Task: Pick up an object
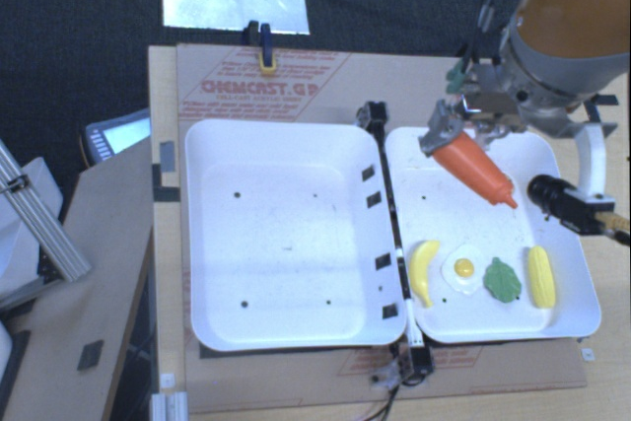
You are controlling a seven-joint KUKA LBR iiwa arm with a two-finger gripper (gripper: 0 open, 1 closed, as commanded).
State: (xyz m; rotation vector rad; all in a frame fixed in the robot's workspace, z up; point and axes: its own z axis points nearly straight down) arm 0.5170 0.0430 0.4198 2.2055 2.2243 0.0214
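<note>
Four toys sit in a row along the near edge of the right bin (582,311): a banana (424,271), a fried egg (462,270), a green leafy thing (503,280) and a corn cob (540,276). They're spaced apart, not touching, so I guess each could be grabbed without bumping its neighbour. The one that matters right now is the orange carrot (476,169), which hangs at a slant over the far part of that bin, fat end up and to the left, tip pointing down right. The gripper (444,135) looks clamped on the fat end, pinching it, though the fingers themselves are hard to make out under the wrist. Gripping at the thick end probably makes sense since the taper would slip. The left bin (212,212) has nothing in it, so I'm guessing that's the drop spot.
</note>
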